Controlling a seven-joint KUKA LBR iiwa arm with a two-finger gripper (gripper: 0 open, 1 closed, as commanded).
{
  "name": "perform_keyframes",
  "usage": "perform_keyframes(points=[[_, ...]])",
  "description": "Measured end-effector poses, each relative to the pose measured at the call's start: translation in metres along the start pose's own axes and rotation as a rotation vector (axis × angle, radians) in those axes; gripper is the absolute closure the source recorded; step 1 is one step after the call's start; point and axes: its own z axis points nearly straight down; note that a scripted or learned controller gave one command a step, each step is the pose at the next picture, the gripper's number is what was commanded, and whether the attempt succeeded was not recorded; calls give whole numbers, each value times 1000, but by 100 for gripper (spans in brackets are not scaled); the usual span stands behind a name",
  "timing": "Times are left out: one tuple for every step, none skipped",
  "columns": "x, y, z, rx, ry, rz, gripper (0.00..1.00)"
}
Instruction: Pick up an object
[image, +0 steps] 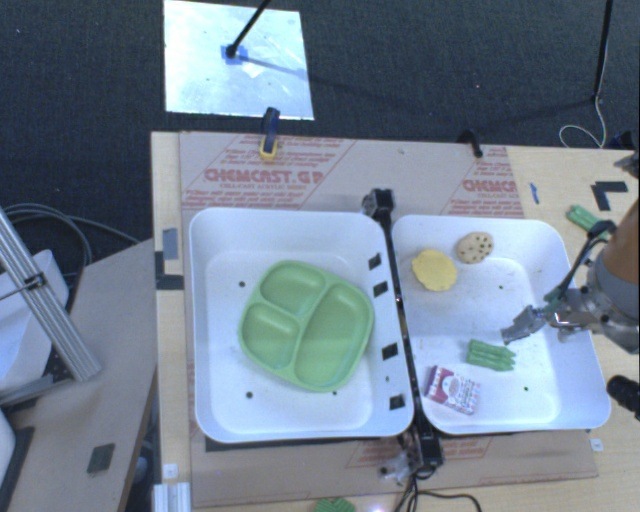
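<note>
The right bin (540, 240) holds a yellow round piece (435, 270), a tan cookie with dark chips (474, 247), a green bean-pod bundle (490, 354) and a small red and white box (452, 389). My gripper (545, 325) hangs over the right side of this bin, just right of and slightly above the green pods. It is open, with only the white bin floor between its fingers. It touches none of the objects.
A green divided plate (306, 324) lies in the left bin (215, 260). A black divider with clips (392, 300) separates the bins. The grey arm (615, 290) comes in over the right bin's right rim. A green scrap (583, 216) lies on the bench beyond it.
</note>
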Motion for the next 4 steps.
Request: perform_keyframes(points=[[-2,39,34,3,2,-10,0],[7,26,101,-3,3,-4,0],[7,29,86,-9,3,-8,100],[7,29,86,-8,3,-8,0]])
